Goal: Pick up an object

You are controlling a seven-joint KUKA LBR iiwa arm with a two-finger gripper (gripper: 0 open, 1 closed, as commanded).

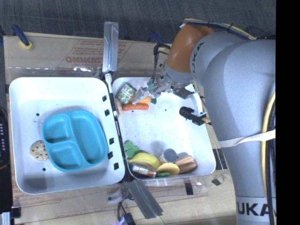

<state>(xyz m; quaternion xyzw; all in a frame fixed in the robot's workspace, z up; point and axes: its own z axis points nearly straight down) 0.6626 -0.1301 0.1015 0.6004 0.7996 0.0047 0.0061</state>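
Bench (51,48) topped with brown cardboard; two shallow white bins side by side, left bin (18,139), right bin (204,144)

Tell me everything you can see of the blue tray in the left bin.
The blue tray looks like smooth light-blue plastic with rounded corners and three compartments. It lies flat, turned at a slant, in the middle of the left bin. A round cookie lies at its left edge, partly tucked under the rim.

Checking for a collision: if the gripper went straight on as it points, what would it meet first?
Probably the carrot just below the gripper in the right bin; depth is unclear.
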